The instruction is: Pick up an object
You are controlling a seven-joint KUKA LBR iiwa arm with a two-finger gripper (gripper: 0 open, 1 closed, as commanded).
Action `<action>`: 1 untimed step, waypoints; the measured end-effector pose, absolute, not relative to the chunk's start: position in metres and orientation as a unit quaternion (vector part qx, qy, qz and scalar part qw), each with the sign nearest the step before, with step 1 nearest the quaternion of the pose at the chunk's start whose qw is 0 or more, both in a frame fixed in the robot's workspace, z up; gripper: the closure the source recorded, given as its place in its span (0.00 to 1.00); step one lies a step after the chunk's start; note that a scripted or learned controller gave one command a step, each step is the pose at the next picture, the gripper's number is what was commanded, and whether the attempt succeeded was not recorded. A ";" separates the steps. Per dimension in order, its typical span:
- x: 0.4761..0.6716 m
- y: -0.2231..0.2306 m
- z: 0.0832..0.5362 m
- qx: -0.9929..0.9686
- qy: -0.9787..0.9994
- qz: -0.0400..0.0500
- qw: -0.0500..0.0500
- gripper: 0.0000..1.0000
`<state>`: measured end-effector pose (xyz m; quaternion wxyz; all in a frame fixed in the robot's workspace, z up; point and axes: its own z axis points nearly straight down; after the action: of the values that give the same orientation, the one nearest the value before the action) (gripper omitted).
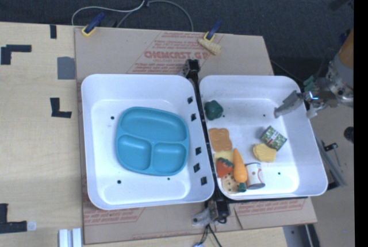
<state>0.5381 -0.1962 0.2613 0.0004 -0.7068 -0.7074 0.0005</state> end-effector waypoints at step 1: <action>0.497 -0.196 0.079 -0.708 -0.706 0.001 -0.002 0.00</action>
<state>0.4972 -0.1965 0.0794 -0.0022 -0.7078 -0.7064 0.0006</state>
